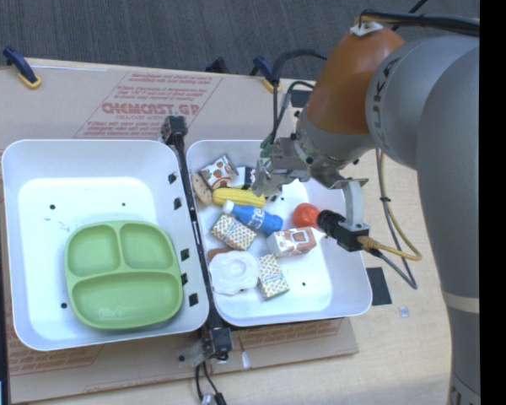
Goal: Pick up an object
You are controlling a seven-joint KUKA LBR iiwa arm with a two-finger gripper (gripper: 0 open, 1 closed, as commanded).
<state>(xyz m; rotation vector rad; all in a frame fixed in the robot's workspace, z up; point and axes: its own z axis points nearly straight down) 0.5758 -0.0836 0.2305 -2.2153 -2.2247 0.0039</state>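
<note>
A bench covered with a sheet of brown cardboard [152,99] printed in red lettering carries two shallow white plastic bins side by side. The left bin [34,167] holds a light green plastic plate with three compartments [122,274], lying flat toward its near side. The right bin [350,289] holds a crowded heap of small toy groceries: a yellow corn cob [239,197] near the far middle, a blue and white bottle [257,218] lying on its side just near of it, an orange-red ball [304,214] to their right, a round white lid-like disc [234,272] at the near left, and several small printed cartons, among them a checked carton [234,232], a second checked carton [272,278] and a red and white carton [293,242]. Another small packet [218,173] sits at the far left of the heap, its label too small to read. The grey robot arm with an orange band [354,83] reaches in from the right and covers the far right corner of this bin. Its two-finger gripper [268,178] hangs low over the far side of the heap, just beside the corn cob; the wrist hides its tips, so whether it is released or clenched cannot be told, and nothing can be seen held. Black cables [396,226] trail off the arm to the right.
</note>
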